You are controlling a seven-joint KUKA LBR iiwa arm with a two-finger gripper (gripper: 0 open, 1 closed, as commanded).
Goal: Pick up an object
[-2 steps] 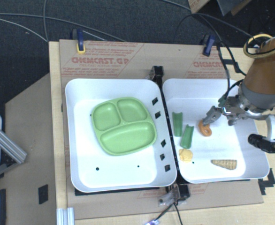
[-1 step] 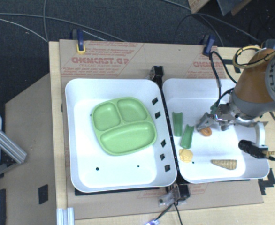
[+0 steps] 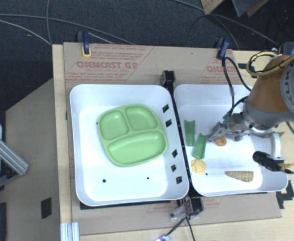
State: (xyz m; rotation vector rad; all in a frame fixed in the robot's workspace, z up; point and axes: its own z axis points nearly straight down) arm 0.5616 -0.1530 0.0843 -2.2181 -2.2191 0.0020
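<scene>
Where the grey arm [image 3: 275, 97] with its orange band comes in from the right, it bends down over the right bin [image 3: 237, 98]. Its end effector [image 3: 221, 132] is low in the middle of that bin. It is too small and dark to make out, so I cannot tell if it is spread, pressed together or pinching something.

A little orange thing [image 3: 221, 141] lies just under the tip of the end effector, very close to it. I cannot tell if they touch.

More things lie in the same bin. A green stick [image 3: 189, 133] lies near the bin's left wall, pointing up and down in the view. A second green stick [image 3: 200, 146] lies just beside it, a bit lower and tilted, between the first stick and the orange thing. A small yellow lump [image 3: 198, 166] sits below the sticks, near the front left corner. A tan cone [image 3: 240, 175] lies on its side near the front wall, well apart from the others.

The left bin [image 3: 87, 134] holds a big green plate [image 3: 132, 134] with three parts, lying flat near the middle.

Both bins sit side by side on a brown surface [image 3: 122, 59]. Two blue clamps [image 3: 86, 41] grip its far edge.
</scene>
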